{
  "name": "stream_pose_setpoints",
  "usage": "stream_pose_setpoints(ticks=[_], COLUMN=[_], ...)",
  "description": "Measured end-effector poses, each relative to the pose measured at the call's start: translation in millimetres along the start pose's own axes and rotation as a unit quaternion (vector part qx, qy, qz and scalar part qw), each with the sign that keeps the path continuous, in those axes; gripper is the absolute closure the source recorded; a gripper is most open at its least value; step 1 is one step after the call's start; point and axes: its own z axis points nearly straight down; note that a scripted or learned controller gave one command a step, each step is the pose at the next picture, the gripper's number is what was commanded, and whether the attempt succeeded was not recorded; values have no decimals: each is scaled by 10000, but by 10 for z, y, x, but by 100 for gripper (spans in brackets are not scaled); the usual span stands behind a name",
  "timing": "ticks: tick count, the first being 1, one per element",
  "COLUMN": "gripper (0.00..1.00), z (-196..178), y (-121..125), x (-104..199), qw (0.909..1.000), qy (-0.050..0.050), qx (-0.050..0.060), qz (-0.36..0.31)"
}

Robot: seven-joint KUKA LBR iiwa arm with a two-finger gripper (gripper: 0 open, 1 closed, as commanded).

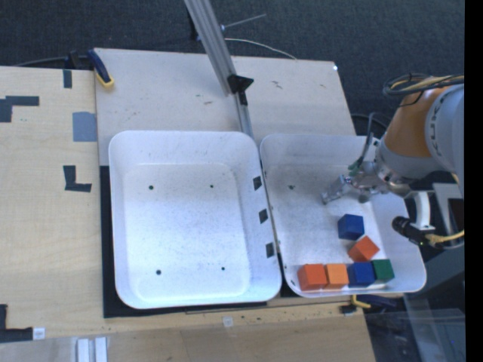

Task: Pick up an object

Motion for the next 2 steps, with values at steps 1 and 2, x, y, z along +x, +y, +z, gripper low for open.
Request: stream_pose_setpoints(ticks=[1,2], gripper=[0,100], z=[-32,-128], y=[-544,-521], x=[112,119], qw=[10000,10000], qy=[3,5], qx=[-13,-30], qz=[-3,-14])
